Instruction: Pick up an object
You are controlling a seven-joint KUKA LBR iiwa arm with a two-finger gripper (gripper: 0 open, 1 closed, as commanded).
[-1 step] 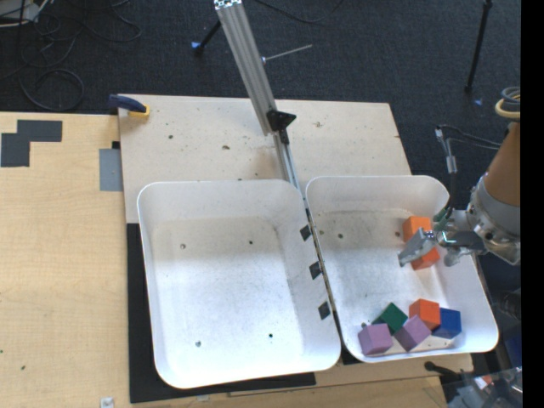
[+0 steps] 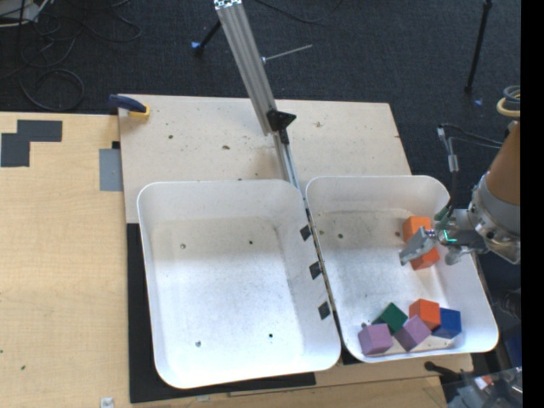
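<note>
We find the tool (image 2: 431,246) in the right bin (image 2: 374,195), clenched on an orange block (image 2: 416,228); five blocks cluster at the near edge.

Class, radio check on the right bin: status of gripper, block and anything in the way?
Gripper at orange block, right bin; grasp unconfirmed. Five blocks clustered at near edge, apart. Nothing blocking.

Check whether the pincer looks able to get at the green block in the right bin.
Probably yes. The green block lies open from above in the right bin, nearer the camera than the pincer. Purple blocks crowd its near side, so closing around it may be tight.
</note>
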